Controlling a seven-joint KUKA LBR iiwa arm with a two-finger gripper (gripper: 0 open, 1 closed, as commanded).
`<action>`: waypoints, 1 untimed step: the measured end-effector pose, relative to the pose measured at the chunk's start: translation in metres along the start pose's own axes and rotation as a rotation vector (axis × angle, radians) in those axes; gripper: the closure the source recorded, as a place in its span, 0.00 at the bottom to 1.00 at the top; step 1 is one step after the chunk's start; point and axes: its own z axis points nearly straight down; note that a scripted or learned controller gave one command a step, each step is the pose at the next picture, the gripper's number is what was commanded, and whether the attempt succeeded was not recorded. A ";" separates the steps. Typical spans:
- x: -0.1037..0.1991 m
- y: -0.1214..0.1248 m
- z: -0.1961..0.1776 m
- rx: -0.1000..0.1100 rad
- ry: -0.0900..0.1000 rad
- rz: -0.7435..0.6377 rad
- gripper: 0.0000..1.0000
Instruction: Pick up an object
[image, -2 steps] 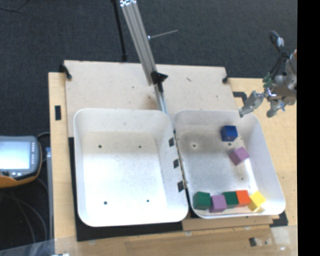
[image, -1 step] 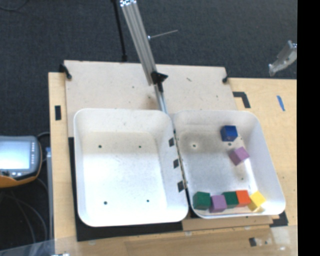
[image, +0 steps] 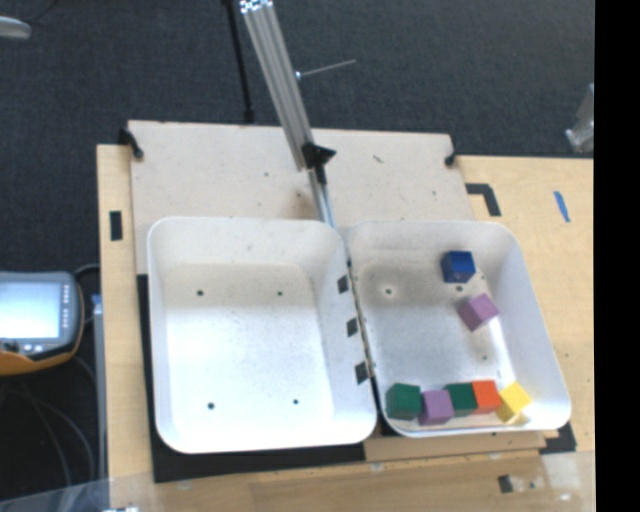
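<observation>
The right bin (image: 530, 300) holds several small blocks. A blue block (image: 458, 266) lies near its far side, with a purple block (image: 478, 311) just below it toward the right wall. Along the near wall runs a row: a green block (image: 404, 401), a purple block (image: 437, 406), a second green block (image: 462, 397), an orange block (image: 486, 396) and a yellow block (image: 514, 401).
The left bin (image: 250, 335) stands beside the right one, their walls touching at the middle. A slanted metal rail (image: 285, 95) rises from the bench behind the bins. A small screen device (image: 38, 312) sits off the bench's left edge.
</observation>
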 end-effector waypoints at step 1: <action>-0.021 -0.010 -0.019 0.001 0.004 0.009 1.00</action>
